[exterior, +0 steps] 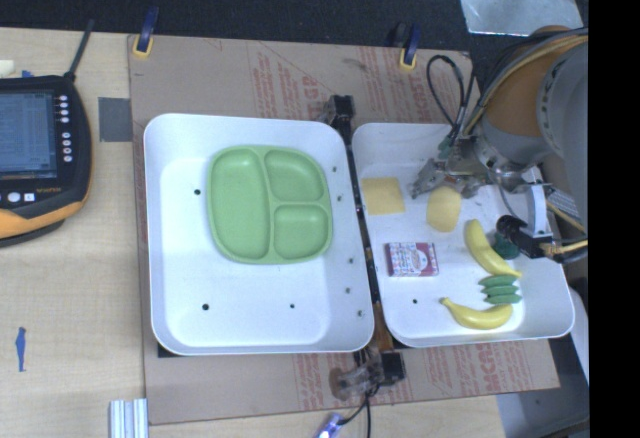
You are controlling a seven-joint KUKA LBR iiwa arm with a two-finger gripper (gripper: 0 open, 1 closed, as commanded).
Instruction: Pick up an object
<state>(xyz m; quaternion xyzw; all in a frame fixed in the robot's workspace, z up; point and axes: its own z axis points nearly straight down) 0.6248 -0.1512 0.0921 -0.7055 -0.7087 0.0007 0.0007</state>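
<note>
My gripper (446, 185) hovers at the back of the right bin (560, 326), its fingers spread open with nothing between them. A pale yellow block (443, 212) stands just in front of the fingertips, close to them. To its left lies a flat yellow square (383, 195). A small red and white box (412, 259) lies mid-bin. One banana (484, 248) lies to the right of the block, and a second banana (477, 314) lies near the front rim. A green pod-like item (500, 288) rests between the two bananas.
The left bin (180, 316) holds a green divided plate (270, 204). A teach pendant (35, 151) lies on the bench at far left. Cables (455, 91) loop behind the right bin, where the arm's body (545, 96) crowds the right side.
</note>
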